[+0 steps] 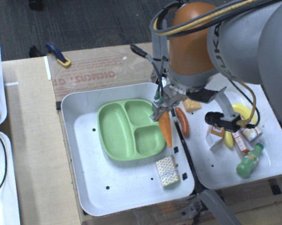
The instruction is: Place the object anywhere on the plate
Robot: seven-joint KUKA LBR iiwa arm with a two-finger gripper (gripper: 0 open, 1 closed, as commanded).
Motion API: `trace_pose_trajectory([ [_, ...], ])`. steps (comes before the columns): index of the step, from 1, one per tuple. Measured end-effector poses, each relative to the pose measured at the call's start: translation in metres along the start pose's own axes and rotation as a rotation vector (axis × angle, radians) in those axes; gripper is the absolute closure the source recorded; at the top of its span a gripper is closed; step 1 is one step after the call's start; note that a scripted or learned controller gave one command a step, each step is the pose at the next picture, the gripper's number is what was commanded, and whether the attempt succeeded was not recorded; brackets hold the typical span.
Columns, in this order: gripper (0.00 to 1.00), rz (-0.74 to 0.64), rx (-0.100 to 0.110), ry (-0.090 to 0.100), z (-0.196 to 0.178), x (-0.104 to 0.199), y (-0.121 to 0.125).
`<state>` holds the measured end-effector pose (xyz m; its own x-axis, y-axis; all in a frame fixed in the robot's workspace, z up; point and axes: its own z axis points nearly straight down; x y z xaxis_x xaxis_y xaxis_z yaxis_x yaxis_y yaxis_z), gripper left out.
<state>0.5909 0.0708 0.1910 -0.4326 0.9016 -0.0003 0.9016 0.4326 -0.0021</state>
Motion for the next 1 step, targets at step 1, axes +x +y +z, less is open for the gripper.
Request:
trace_pose_trajectory([
  [1, 0.00, 0.002, 0.000, 0.000, 0.0000, -0.0006, -0.0002],
])
